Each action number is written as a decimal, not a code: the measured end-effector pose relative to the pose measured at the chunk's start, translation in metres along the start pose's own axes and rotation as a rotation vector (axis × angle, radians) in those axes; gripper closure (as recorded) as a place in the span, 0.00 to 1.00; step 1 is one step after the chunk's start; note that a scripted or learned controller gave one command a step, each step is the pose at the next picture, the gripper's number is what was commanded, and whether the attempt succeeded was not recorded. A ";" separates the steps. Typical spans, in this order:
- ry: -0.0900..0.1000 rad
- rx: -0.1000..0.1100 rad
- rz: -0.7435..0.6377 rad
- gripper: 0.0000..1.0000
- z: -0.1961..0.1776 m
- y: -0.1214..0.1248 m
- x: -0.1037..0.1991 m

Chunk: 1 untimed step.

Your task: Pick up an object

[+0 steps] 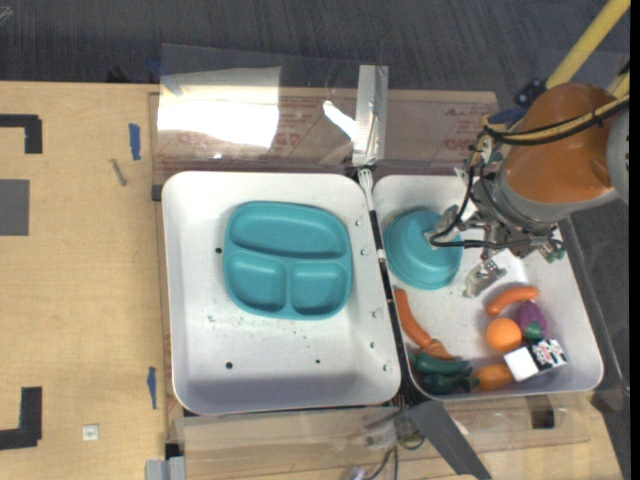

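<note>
With the gripper point(487, 268), its state impossible to tell, hovering in the right bin point(585, 313) between the teal bowl point(420, 251) and the orange toy point(512, 297), you should centre over one item before descending.

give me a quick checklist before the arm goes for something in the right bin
1. Hand is over the right bin: ok, it hangs between the teal bowl and the toy food.
2. Hand carries nothing yet: cannot tell, its tips are too small and cluttered to read.
3. A target lies close by: ok, the orange sausage is just below the hand.
4. Target stands free of neighbours: not ok, the orange ball, purple piece and white block crowd it.
5. Bowl leaves room to descend: cannot tell, it sits right beside the hand.
6. Teal tray in the left bin is out of the way: ok.
</note>
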State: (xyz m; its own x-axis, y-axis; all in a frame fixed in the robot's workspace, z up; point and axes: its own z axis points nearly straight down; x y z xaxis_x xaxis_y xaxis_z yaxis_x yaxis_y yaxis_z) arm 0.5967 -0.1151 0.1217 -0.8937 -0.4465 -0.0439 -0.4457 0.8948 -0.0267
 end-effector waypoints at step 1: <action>-0.005 0.007 -0.204 0.00 0.004 -0.009 -0.011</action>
State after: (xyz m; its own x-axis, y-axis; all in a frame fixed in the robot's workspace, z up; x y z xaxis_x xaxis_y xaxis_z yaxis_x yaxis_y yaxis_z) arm 0.6103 -0.1182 0.1189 -0.7849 -0.6182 -0.0414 -0.6168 0.7860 -0.0425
